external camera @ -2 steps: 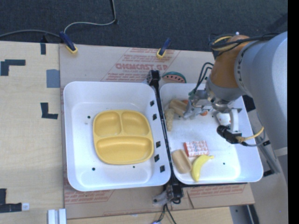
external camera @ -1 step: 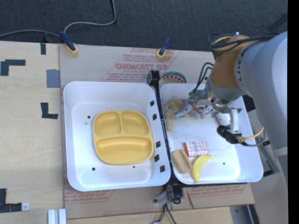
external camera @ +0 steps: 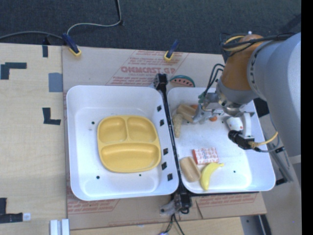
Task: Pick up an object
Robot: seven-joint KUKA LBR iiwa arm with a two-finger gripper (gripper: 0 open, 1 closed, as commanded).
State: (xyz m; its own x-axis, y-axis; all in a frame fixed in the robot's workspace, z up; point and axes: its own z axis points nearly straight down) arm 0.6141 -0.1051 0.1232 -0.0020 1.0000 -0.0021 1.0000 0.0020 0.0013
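My gripper (external camera: pixel 203 115) hangs low in the right bin (external camera: pixel 244 180), at its upper middle. It is just right of a tan bread-like piece (external camera: pixel 186 111) and a pale corn-like piece (external camera: pixel 177 126). Nearer the front of that bin lie a red and white packet (external camera: pixel 205 155), a yellow banana (external camera: pixel 209 174) and a tan bun (external camera: pixel 190 169). A small orange bit (external camera: pixel 213 119) lies by the gripper. I see nothing between the fingers.
The left bin (external camera: pixel 80 180) holds a yellow divided plate (external camera: pixel 129 143). Black clips run along the wall between the bins (external camera: pixel 166 126). The arm's grey body and orange band (external camera: pixel 239 67) cover the right bin's far right corner. A green and red item (external camera: pixel 182 81) sits behind the bins.
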